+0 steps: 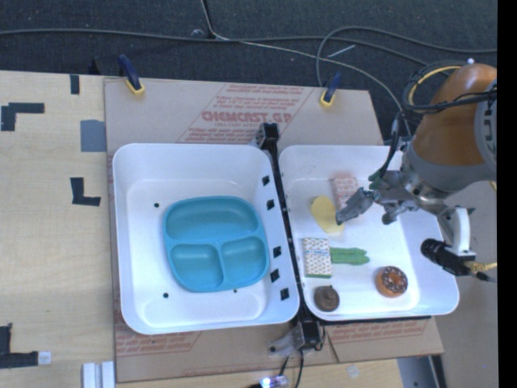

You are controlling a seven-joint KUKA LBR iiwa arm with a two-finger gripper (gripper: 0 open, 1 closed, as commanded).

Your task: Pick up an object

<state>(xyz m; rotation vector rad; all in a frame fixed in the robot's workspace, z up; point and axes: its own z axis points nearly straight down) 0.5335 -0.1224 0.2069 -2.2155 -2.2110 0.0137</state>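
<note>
The yellow piece (323,212), flat and rounded like a slice of soft plastic, lies in the right bin (428,301) near its left wall; the gripper (352,210) sits just beside it on the right, dark tip at its edge, and I cannot tell from this slant how the pincer is set, nor whether it touches the piece; just beyond the piece lies a small pinkish block (344,187) with a speckled face; nearer the camera a flat packet (317,257) with a green-and-white pattern, its print too small to read, and touching its right side a green leafy shape (350,255); nearer still a dark brown round disc (326,298), and to the right a doughnut (392,281) with dark speckled topping; the left bin (133,217) holds a blue tray (215,243), smooth plastic with three compartments; both bins rest on a cardboard sheet (234,113) with red lettering, reading roughly "CHEMCAST GP".
</note>
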